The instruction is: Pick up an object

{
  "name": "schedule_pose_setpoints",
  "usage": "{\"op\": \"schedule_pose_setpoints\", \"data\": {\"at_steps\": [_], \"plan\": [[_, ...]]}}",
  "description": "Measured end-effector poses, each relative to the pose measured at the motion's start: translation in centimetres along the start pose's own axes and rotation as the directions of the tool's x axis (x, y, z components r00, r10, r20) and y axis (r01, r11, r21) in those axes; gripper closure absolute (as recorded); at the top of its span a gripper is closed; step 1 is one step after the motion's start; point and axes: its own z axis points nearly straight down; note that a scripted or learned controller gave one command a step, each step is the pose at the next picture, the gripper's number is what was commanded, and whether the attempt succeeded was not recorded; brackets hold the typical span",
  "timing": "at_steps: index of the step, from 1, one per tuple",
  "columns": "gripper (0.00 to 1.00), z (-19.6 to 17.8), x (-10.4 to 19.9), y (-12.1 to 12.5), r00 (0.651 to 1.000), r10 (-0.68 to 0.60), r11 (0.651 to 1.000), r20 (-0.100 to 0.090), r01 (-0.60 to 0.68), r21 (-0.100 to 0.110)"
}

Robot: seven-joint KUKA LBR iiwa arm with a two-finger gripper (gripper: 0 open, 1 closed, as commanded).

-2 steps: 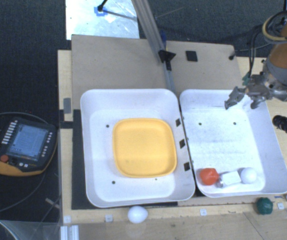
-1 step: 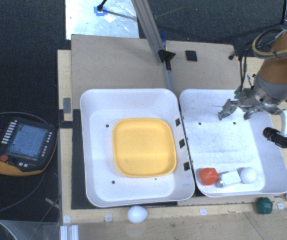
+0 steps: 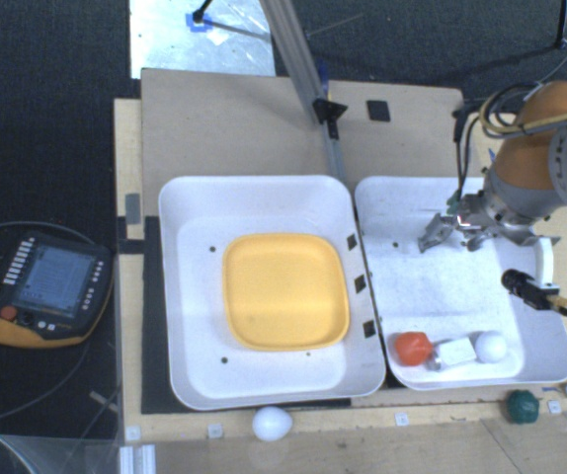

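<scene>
Camera view: my gripper (image 3: 448, 231) hangs over the right bin (image 3: 402, 200), near its far side, fingers spread and holding nothing; a red ball (image 3: 411, 348), white block (image 3: 454, 353) and white ball (image 3: 490, 346) lie along the near wall, a yellow plate (image 3: 286, 290) in the left bin (image 3: 190, 265)

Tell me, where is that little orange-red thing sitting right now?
The orange-red object lies in the right bin, at its near left corner, beside a small white piece and a white ball.
</scene>
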Motion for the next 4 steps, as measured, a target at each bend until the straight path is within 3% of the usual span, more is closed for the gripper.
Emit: {"op": "schedule_pose_setpoints", "data": {"at_steps": [1, 2, 4], "plan": [[0.0, 1.8, 0.0, 0.0, 1.0, 0.0, 1.0, 0.001, 0.0, -0.002], [1.0, 0.7, 0.0, 0.1, 1.0, 0.0, 1.0, 0.001, 0.0, -0.005], [1.0, -8.8, 0.1, 0.9, 1.0, 0.0, 1.0, 0.001, 0.0, -0.007]]}}
